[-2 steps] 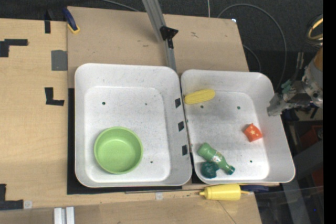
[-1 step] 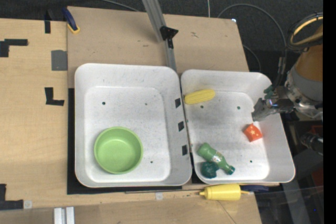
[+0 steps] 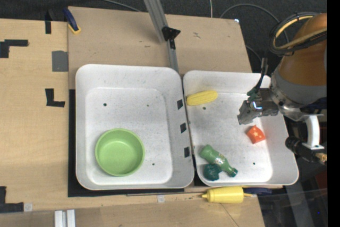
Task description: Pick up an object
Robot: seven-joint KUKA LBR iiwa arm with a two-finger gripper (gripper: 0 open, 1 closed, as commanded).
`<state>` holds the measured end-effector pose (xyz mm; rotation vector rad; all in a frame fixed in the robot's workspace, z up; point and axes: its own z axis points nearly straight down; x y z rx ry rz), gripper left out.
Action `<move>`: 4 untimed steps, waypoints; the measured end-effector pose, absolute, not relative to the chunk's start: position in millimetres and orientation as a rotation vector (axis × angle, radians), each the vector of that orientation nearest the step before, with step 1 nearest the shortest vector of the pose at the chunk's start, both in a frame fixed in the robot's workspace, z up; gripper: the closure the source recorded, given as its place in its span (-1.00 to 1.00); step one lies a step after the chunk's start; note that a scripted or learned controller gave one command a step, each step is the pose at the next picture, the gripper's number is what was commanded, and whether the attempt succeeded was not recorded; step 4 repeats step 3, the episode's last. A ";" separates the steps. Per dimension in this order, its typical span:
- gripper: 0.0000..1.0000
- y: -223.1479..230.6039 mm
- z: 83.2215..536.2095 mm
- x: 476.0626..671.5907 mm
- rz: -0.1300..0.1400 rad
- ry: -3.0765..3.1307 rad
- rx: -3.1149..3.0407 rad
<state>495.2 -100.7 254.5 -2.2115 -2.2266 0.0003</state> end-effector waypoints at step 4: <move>1.00 59.2 247.4 504.7 0.002 -2.228 -2.211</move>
